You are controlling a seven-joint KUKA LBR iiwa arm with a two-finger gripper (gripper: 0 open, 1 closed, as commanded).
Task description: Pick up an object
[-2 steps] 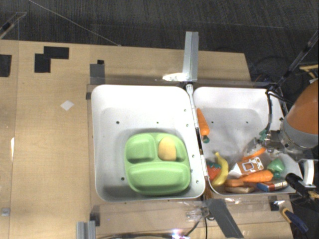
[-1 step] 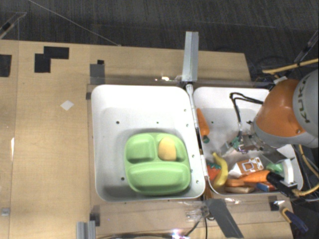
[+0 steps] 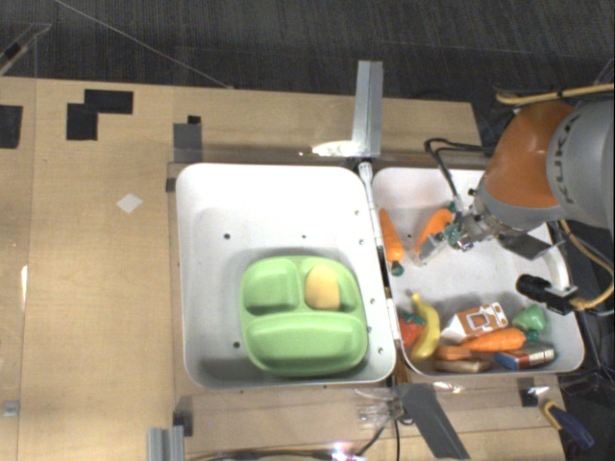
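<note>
My gripper [image 3: 430, 242] hangs low in the upper middle of the right bin [image 3: 500, 267], reaching in from the right. A small orange carrot-like piece [image 3: 435, 223] lies right against its tip; whether it is held I cannot tell. Another orange carrot [image 3: 389, 237] with a green end lies along the bin's left wall, just left of the gripper. Piled along the front of this bin are a yellow banana [image 3: 426, 324], a bigger carrot [image 3: 497, 339], a white and orange box [image 3: 480, 317] and a green toy [image 3: 531, 317].
The left bin [image 3: 221, 229] holds a green divided plate [image 3: 303, 315] with a yellow fruit [image 3: 324, 287] in its upper right compartment. A metal post [image 3: 368, 109] stands behind the wall between the bins. Black cables [image 3: 548, 296] trail over the right bin's right side.
</note>
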